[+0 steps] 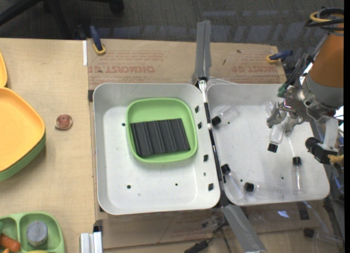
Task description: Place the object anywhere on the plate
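Dark grey ribbed rectangular slab [162, 137] lies flat on the green rounded-square plate [162, 110], centre of the left white bin [109, 153]. Gripper [284, 119] sits over the right white bin [246, 153] near its right edge; can't tell its opening or any hold.

**Arm reaching in from three o'clock, claw low and pointing toward nine**

The arm [328, 66] enters at the three o'clock edge, its orange band uppermost near two o'clock, with the grey wrist below it. Cables loop over the top of the band and down along the wrist. The claw [277, 122] juts from the wrist toward nine o'clock, angled downward. Its metal fingers [272, 116] look close together, but their state is unclear.
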Tool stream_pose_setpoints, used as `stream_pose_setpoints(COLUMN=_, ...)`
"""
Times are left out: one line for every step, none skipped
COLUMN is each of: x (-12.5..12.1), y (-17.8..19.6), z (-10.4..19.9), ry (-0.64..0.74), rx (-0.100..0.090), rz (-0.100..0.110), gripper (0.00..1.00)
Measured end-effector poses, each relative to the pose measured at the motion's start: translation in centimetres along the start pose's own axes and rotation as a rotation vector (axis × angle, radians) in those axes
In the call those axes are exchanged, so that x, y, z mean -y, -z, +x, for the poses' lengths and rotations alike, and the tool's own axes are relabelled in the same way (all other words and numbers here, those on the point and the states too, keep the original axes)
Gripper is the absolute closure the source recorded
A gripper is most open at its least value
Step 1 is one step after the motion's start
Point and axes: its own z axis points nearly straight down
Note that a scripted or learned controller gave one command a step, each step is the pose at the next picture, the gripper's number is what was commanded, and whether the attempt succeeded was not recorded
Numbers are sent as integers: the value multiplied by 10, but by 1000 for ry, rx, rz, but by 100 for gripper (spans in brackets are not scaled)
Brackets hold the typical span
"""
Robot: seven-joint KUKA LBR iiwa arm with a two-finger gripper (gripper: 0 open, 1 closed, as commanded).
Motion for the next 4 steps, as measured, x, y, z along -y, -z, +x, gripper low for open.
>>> stream_pose_setpoints(x=0, y=0, z=0, ry=0, rx=0, rz=0, gripper=0)
stream_pose_setpoints(x=34, y=-3, z=-11, ry=-96, rx=-1, rz=2, gripper=0)
stream_pose_setpoints(x=63, y=-43, z=-50, ry=-159, rx=-2, rz=3, gripper=0)
stream_pose_setpoints(x=54, y=17, z=-84, ry=-339, rx=-1, rz=1, gripper=0)
